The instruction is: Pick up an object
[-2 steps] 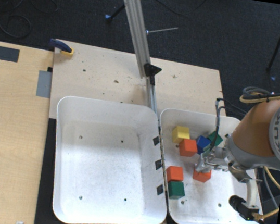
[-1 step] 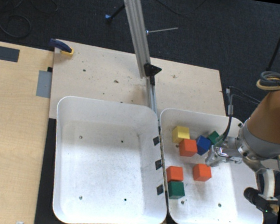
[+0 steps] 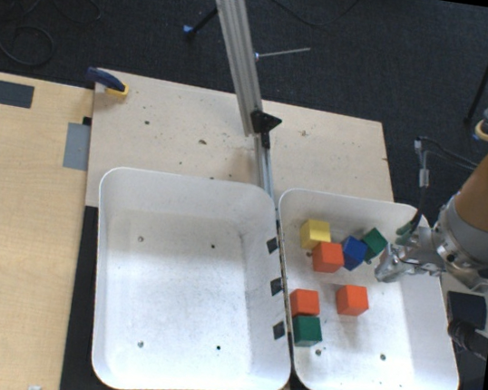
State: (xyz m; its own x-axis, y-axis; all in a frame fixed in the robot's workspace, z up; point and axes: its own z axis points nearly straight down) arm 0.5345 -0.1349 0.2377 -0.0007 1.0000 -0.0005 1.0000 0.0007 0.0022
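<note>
**Q.** Where are the arm and its target?

**A.** The gripper (image 3: 395, 264) hangs over the right bin (image 3: 418, 373), near its right wall and just beside the green cube (image 3: 374, 241) and blue cube (image 3: 354, 252). Whether it is released or clenched cannot be told; nothing is seen held.

**Q.** What can be picked?

**A.** Seven cubes, all in the right bin: a tight upper cluster of yellow cube (image 3: 315, 233), red cube (image 3: 327, 257), blue and green; an orange cube (image 3: 352, 299) standing apart; and a second orange cube (image 3: 305, 301) touching a second green cube (image 3: 306, 329) by the divider. The left bin (image 3: 130, 217) holds none.

**Q.** What could go wrong?

**A.** A descent into the cluster would likely land on a cube top, or push neighbours aside, because the blocks touch and leave no gap. The pair at the divider offers little clearance against the wall. The lone orange cube looks the safest.
</note>
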